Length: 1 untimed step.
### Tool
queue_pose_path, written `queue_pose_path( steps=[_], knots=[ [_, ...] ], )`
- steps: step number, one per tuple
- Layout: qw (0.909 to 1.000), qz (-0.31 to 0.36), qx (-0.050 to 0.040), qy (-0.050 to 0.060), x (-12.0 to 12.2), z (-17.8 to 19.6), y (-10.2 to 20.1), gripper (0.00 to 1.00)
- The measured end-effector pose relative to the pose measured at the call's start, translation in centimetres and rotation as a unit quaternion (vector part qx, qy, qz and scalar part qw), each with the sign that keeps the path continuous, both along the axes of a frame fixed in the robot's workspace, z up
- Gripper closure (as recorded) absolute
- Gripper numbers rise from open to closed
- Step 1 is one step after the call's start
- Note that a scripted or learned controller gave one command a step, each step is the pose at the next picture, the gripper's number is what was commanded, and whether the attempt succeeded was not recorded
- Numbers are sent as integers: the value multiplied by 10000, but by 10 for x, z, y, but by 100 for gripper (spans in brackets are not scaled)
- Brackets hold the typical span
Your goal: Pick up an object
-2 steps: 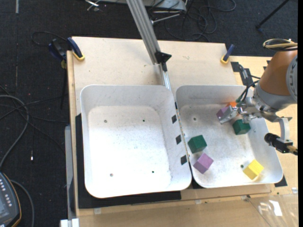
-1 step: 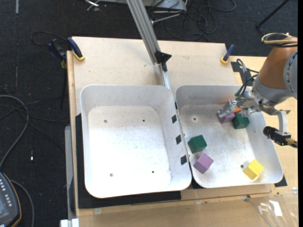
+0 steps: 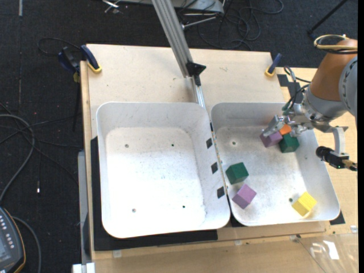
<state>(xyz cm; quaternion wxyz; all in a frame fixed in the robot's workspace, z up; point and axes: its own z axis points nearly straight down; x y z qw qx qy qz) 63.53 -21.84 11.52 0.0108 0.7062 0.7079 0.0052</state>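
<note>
From the camera view, the arm comes in from the right and its gripper (image 3: pixel 282 125) is low in the right bin (image 3: pixel 318 175), near the far wall. Right at the gripper sits a tight little pile of blocks: a purple block (image 3: pixel 271 137), a dark green block (image 3: pixel 289 144) and a bit of an orange block (image 3: pixel 285 129) tucked up against the gripper. They are touching each other. I cannot tell if the gripper is pinching any of them or just poking at the pile, because the blocks and the metal parts hide each other.

Nearer the front of the bin than the gripper, and well apart from it, lie three more blocks: a green cube (image 3: pixel 236 172), a purple cube (image 3: pixel 244 195) just beside it, and a yellow cube (image 3: pixel 304 203) off in the front corner. The left bin (image 3: pixel 114 118) is on the far side of the middle wall from the gripper.

The blocks look small, hard and light. They should not squash or break. Their sides are flat and smooth, so they could slip or turn. I think the best way is to squeeze one block on two flat sides that face away from each other, not on its corners. In the pile that is hard, since the blocks crowd each other.
</note>
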Motion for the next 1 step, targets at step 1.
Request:
queue_pose_path(
  steps=[1],
  knots=[
    [10000, 29, 31, 33, 2, 13, 2, 100]
  ],
)
